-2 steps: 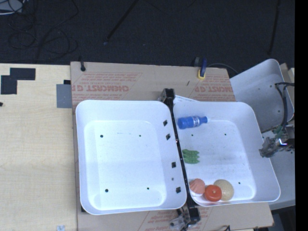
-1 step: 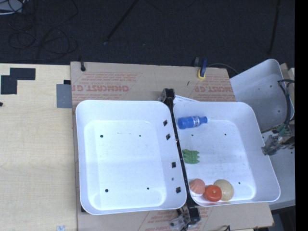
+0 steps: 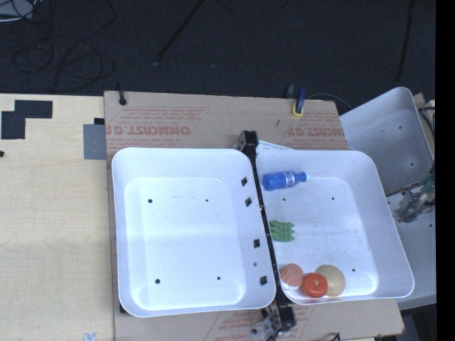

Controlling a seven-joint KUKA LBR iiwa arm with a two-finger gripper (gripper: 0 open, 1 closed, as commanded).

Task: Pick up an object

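In the right bin [image 3: 370, 183], a blue bottle [image 3: 284, 180] lies near the divider [image 3: 260, 219]; green pods [image 3: 281, 231] sit below it, three round pieces [image 3: 313, 280] lower still.

The gripper [image 3: 411, 206] is showing at the right edge as a small cluster of pale grey metal pieces. Thin dark wires are trailing around it, a speck of green is glinting above, and finer detail is blurring away.
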